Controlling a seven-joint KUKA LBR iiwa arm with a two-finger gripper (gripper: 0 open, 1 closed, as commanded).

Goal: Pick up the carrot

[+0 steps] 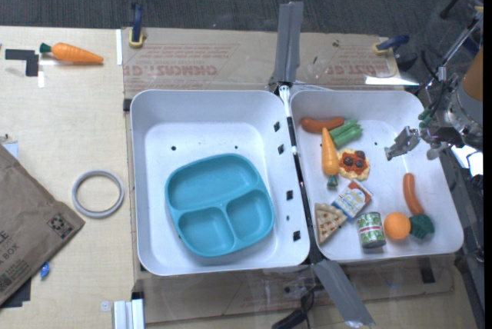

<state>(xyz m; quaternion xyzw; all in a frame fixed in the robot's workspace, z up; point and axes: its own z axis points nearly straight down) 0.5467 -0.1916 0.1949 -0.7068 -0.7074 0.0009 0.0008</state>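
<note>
Carrot (330,153) lies lengthwise in the right bin (450,239), near its left wall, green top toward the front, between a green vegetable (345,132) and a pizza slice (354,164). Judged a light, rigid, smooth plastic toy; grip across the thick orange middle. Gripper (410,143) hovers well right of it, fingers spread, holding nothing.

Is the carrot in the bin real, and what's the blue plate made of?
The carrot looks like toy plastic: even orange colour, smooth skin, a neat green tip. The blue plate seems to be moulded plastic too, one flat colour with rounded sections and a dull shine. I can't be sure from a picture.
</note>
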